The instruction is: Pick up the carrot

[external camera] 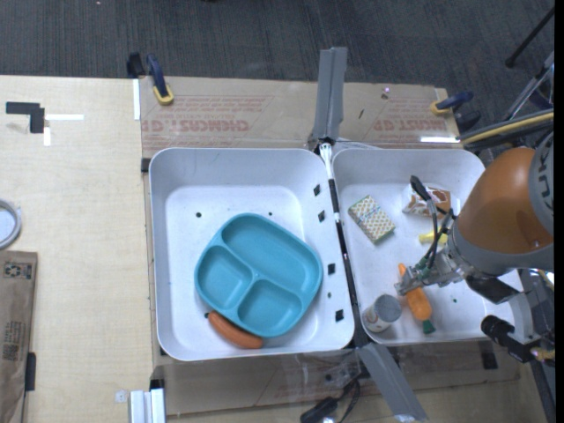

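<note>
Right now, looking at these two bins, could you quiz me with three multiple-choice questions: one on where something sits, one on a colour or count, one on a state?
1. Where does the carrot lie?
A. In the right bin, beside the gripper
B. On the divided plate
C. Outside both bins

2. What colour is the divided plate in the left bin?
A. Red
B. Blue
C. Yellow

3. What state is the carrot in?
A. Hanging in the air above the bin
B. Lying on the bin floor
C. Standing inside the small can

Answers:
1 A, it lies by the gripper near the right bin's front.
2 B, the plate is plainly blue.
3 B, it rests flat on the white floor.
</note>
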Controlling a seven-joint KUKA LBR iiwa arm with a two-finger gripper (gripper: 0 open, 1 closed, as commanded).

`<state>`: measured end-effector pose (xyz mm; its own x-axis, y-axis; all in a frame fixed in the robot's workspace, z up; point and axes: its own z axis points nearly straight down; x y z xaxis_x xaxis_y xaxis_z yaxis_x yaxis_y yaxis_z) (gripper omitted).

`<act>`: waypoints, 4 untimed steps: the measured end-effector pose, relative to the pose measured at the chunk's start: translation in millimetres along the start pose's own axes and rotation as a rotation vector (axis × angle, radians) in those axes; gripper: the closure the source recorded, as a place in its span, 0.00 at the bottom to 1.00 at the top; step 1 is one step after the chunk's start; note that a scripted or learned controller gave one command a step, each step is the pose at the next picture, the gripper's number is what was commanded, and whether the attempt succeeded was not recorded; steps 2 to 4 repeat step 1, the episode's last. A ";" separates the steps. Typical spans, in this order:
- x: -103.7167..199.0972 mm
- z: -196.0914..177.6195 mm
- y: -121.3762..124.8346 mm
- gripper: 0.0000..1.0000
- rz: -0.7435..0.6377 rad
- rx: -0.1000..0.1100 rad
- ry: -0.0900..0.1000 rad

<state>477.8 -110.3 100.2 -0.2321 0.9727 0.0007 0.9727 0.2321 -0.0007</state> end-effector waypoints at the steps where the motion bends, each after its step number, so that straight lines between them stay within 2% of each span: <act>1: 64.6 -90.9 15.9 1.00 -0.395 0.000 -0.001; 4: 64.6 -90.9 15.9 1.00 -0.395 0.000 -0.001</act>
